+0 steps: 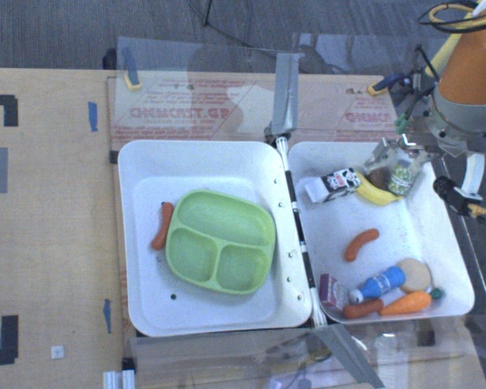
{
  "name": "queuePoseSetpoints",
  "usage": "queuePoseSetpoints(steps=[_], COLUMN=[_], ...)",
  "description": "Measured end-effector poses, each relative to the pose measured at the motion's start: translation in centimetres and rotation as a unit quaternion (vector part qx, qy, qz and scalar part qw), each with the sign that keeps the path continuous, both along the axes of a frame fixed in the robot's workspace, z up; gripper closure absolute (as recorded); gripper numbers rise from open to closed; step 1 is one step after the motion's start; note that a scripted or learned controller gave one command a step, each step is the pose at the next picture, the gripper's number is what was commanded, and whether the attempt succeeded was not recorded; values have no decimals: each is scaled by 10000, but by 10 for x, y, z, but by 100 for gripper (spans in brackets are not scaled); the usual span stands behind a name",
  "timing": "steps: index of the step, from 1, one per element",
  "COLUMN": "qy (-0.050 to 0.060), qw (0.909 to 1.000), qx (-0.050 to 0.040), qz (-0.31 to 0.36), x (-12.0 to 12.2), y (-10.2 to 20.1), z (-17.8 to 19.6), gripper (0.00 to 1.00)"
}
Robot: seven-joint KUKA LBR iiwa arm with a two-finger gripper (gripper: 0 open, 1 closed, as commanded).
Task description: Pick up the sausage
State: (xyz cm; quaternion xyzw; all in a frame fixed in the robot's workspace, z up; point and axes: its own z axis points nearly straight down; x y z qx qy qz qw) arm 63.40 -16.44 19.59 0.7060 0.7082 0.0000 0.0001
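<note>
An orange-red sausage (pixel 361 244) lies at a slant in the middle of the right bin (pixel 449 233). A second sausage (pixel 161 225) lies in the left bin (pixel 146 298), against the left rim of the green divided plate (pixel 220 241). A third, darker one (pixel 363 309) rests along the right bin's front wall. My gripper (pixel 394 168) hangs over the far right corner of the right bin, just above a banana (pixel 377 194). It is well apart from every sausage.
A small milk carton (pixel 337 184) lies left of the banana. A blue bottle (pixel 381 283), a carrot (pixel 406 303), a tan round item (pixel 415 273) and a dark packet (pixel 330 290) crowd the right bin's front. Cables hang by the arm at right.
</note>
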Motion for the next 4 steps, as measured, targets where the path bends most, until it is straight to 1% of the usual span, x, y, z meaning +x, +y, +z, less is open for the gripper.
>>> queuePoseSetpoints(steps=[1,2,3,4], qy=[-5,-19,-46,-5], qw=[9988,9997,9998,9994], qx=[-1,2,-13,-2], qz=[484,236,214,337], x=[-51,-108,-107,-93], y=[-15,35,33,87], z=[-93,-109,-98,20], gripper=[0,0,100,100])
